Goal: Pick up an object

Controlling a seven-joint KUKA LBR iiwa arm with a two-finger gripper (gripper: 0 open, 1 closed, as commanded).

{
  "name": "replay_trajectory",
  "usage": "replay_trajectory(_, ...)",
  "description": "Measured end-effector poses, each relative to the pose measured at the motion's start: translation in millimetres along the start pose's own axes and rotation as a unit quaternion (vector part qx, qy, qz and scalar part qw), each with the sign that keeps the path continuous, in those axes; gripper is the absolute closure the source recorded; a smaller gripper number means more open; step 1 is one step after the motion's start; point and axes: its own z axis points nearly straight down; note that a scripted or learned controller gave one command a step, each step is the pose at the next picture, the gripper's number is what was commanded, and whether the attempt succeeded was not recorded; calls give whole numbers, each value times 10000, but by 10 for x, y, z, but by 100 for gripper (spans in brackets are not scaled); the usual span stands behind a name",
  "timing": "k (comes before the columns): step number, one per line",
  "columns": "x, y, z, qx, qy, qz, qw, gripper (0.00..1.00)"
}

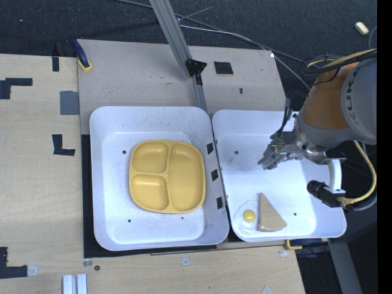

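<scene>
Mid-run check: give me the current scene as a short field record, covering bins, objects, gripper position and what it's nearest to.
left bin: holds a yellow divided tray, lying flat near the middle
right bin: holds a beige wedge and a small yellow ball, side by side near the front edge
gripper: over the right bin, above its middle, apart from both objects
held object: none visible between the fingers
nearest object to gripper: beige wedge
arm entry: from the right
</scene>
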Motion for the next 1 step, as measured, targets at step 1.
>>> replay_trajectory(1, 88, -28, -470, 4, 0, 1, 10000, 100)
